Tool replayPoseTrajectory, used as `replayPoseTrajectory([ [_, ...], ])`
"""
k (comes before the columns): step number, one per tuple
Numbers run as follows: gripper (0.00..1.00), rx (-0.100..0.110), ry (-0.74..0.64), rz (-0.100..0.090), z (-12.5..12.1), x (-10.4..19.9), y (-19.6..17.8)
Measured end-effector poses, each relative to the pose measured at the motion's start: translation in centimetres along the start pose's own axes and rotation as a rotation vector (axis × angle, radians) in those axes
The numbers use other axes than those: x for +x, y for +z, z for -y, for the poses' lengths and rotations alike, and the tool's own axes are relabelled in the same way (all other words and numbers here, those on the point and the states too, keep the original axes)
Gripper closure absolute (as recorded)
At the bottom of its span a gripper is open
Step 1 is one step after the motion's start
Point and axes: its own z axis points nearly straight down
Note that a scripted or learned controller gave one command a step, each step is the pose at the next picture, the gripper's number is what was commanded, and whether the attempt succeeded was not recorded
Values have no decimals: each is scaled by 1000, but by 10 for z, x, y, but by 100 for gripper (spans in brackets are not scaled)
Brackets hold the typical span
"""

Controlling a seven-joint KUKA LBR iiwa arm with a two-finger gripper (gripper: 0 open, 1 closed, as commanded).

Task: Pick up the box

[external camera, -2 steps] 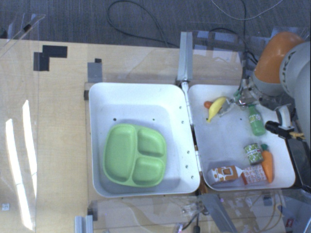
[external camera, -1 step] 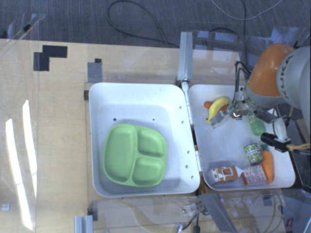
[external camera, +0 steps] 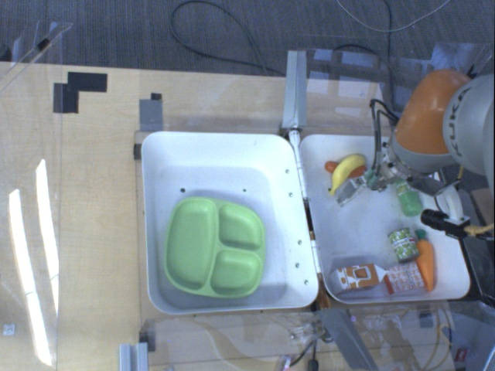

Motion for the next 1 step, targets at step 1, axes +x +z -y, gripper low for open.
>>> replayPoseTrajectory([
  [1,0,9,15,-6,-36,-35,2],
])
